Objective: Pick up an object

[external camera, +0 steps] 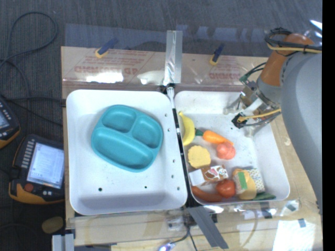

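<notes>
Here the end effector [245, 114] hovers over the right bin [272, 156], its grip state unreadable.

I'm seeing two white bins [73, 156]; the left one is showing a teal divided plate [127, 136]. In the right bin I'm picking out a yellow banana [187, 128], an orange carrot [214, 137], a pinkish-red peach [226, 150], a red tomato [226, 187] and a pale yellow biscuit [199, 156]. The arm is showing grey with an orange band [272, 69]

my gripper [246, 111] hangs over the right bin [272, 163], behind the toy food [220, 163]; the tray [127, 136] lies in the left bin [84, 192].
</notes>
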`<action>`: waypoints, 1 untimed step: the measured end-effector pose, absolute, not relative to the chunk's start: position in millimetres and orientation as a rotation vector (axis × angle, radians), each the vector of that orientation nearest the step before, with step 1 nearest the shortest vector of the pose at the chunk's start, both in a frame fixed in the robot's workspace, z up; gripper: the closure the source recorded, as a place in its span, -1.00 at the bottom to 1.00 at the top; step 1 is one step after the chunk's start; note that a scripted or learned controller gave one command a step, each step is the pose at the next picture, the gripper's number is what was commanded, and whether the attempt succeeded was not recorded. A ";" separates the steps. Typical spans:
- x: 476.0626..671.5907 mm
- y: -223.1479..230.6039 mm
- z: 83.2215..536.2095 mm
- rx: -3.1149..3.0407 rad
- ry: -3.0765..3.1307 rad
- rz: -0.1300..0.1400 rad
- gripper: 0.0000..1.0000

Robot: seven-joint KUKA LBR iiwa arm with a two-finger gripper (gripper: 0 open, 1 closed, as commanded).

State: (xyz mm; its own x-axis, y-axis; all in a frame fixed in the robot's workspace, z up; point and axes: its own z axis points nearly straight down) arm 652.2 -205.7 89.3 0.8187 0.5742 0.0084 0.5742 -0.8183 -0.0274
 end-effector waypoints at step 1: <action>658.2 -206.8 89.8 -2.975 -0.901 0.027 -1.00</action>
